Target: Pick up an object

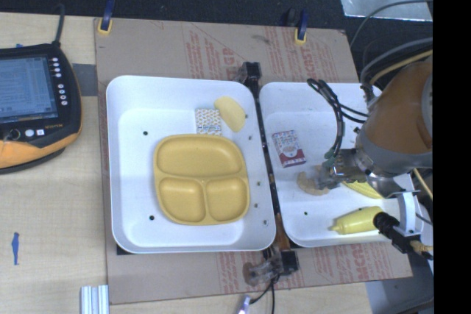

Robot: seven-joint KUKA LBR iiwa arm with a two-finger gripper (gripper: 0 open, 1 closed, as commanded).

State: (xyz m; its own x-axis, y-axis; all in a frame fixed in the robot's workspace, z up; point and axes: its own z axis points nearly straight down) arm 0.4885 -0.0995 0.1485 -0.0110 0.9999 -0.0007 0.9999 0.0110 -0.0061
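Observation:
My gripper (329, 174) hangs low over the middle of the right bin (294, 93), directly over or against a tan roundish object (309, 185); whether they touch is unclear. A red and white packet (288, 148) lies just to its left. A yellow squeeze bottle (357, 220) lies on its side at the bin's front right. Part of a yellow banana-like piece (363, 189) shows beneath the arm. The arm's wrist and cables cover the bin's right side.
The left bin (118, 158) holds a yellow divided plate (201, 178), a small patterned packet (208, 121) and a pale yellow piece (230, 112). A tablet controller (33, 103) rests on the bench at far left. Clamps sit between the bins.

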